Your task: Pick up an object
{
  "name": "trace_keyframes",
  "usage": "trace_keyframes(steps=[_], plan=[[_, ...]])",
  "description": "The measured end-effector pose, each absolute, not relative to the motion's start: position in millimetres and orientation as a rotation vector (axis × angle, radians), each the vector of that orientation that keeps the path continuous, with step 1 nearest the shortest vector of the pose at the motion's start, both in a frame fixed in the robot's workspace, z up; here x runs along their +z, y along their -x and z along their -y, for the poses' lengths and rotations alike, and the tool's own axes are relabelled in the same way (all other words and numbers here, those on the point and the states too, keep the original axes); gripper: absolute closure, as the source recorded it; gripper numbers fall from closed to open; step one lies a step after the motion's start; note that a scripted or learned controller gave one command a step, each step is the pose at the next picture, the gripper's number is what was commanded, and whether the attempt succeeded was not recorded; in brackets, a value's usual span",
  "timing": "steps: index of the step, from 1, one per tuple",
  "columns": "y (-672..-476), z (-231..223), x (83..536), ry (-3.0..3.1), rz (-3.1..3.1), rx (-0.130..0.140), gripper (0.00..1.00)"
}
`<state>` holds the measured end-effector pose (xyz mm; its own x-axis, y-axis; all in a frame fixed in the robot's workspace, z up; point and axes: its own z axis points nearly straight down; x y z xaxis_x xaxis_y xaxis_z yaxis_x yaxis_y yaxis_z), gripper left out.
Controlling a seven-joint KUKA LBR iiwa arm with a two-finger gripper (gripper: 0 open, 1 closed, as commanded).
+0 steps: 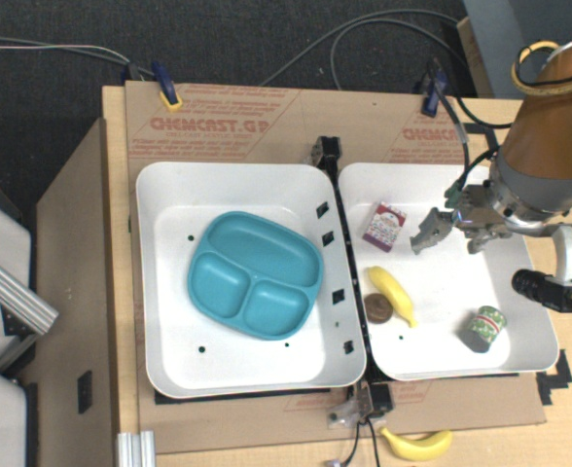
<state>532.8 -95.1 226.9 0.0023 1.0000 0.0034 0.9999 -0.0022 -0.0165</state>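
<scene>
In the right bin (529, 358) lie a small purple-and-white box (384, 226), a yellow banana (391, 294), a brown round piece (377, 307) touching the banana's left side, and a green can (482, 327) on its side. My gripper (454, 237) hangs over the upper middle of this bin, to the right of the box. Its fingers are spread open with nothing between them. The grey wrist and orange band rise toward the right edge.
The left bin (160, 290) holds a blue divided plate (254, 273). A black divider with clips (337, 261) runs between the bins. A second banana (418, 443) lies on the cardboard in front of the right bin. Cables trail behind the bench.
</scene>
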Motion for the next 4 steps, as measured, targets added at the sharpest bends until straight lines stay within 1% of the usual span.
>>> trace_keyframes(steps=[1,2,3,4], plan=[[-535.4,95,234,2.218,2.22,0.0,0.0],[-538.4,92,172,2.217,2.217,0.005,0.0],[-535.2,100,116,2.219,2.217,0.002,0.0],[-534.6,100,83,2.218,2.217,0.003,0.0]])
